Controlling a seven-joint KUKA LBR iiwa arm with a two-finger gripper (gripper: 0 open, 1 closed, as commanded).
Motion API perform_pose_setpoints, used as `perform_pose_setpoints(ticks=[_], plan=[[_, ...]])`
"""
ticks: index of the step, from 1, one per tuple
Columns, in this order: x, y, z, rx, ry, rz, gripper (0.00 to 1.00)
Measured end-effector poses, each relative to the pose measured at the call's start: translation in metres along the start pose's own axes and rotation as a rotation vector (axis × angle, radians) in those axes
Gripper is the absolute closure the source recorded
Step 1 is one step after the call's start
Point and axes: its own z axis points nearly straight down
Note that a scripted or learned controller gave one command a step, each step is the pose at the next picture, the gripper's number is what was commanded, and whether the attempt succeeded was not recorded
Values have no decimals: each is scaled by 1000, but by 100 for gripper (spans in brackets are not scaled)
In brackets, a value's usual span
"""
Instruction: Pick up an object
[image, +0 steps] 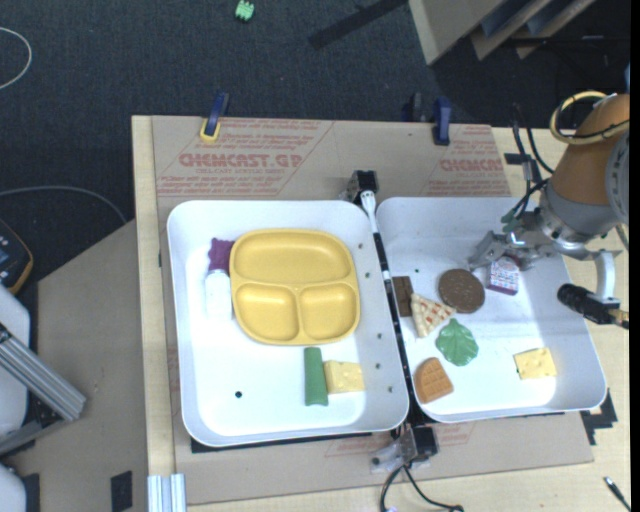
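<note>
1. The gripper (515, 250) hangs over the far right part of the right bin (575, 385); I cannot tell if it is spread or closed
2. One small purple and white packet (503, 276) lies flat just below the gripper in the view, right at its tip. I cannot tell if they touch. The packet is a bit tilted, and it is too small to tell which way its long side points
3. One round brown cookie (461, 290) sits just left of the packet
4. Farther left of the gripper there is one dark brown bar (402, 295) by the bin's wall, its long side running from the far edge to the near edge, and one checked triangle slice (430, 315)
5. Lower down there is one green leaf (457, 342), one orange-brown bread piece (433, 380) and one yellow cheese block (534, 364)
6. That makes seven things in the right bin
7. There are two white bins. The left bin (190, 330) is well away from the gripper
8. It holds one yellow plate (295, 285) with three parts, one purple thing (220, 252), one white bottle (217, 293), one green stick (316, 376) and a second yellow cheese piece (344, 376) touching the stick
</note>
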Motion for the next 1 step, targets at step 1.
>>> perform_pose_setpoints(ticks=[1], plan=[[-2,0,-13,-4,-7,0,100]])
